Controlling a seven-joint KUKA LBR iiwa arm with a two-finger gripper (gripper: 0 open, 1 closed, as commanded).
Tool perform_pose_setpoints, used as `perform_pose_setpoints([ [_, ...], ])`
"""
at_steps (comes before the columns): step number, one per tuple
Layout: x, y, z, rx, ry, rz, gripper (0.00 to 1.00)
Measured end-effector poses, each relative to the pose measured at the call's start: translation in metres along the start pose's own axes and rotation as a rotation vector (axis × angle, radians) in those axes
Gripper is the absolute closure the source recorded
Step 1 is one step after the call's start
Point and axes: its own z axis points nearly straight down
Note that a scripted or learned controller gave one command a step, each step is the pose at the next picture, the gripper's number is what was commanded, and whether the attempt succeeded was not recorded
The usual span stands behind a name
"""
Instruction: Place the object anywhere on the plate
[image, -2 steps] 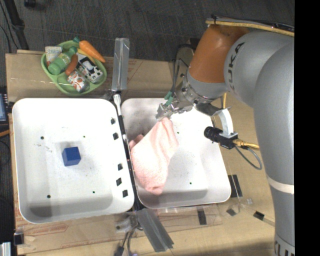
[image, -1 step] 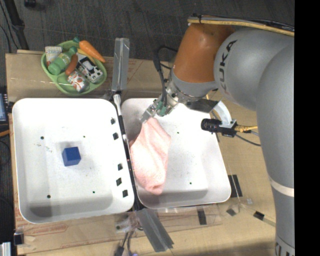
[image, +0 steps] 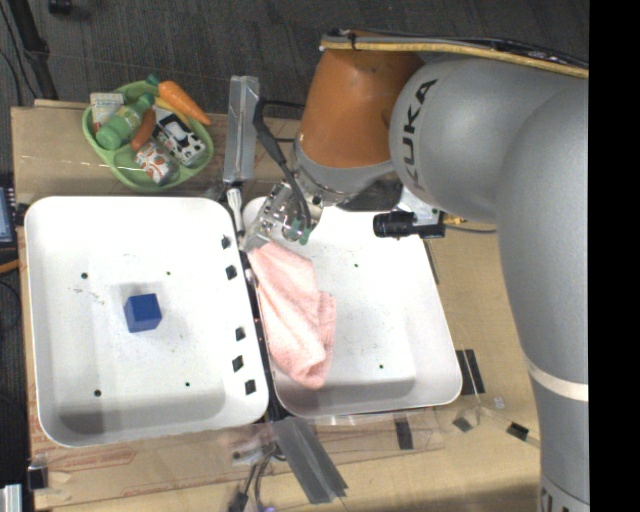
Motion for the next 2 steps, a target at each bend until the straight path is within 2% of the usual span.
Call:
perform_pose_setpoints([
  [1, 0.019, 0.042, 0.005, -0.001, -0.002, -0.406, 1.00],
  [2, 0.056, 0.087, -0.001, -0.001, -0.004, -0.501, 1.00],
])
